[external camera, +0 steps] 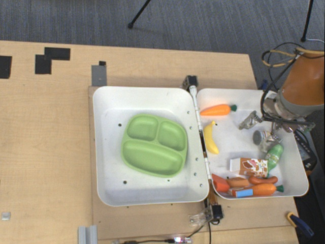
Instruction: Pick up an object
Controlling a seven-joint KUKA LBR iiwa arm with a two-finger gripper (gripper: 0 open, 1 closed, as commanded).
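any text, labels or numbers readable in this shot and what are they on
No text can be read here.
Small carton in the right bin: a brown and white printed face, too small and blurred to read.
Green bottle beside it, under the hand: any label is too blurred to tell.
Green divided plate in the left bin: plain, no markings.

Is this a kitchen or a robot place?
Probably a robot lab, not a kitchen. A grey arm with an orange band reaches over two shallow white bins on a wooden bench. The food, like the orange toy carrot and yellow toy banana, looks plastic, and tripod legs stand on grey carpet.
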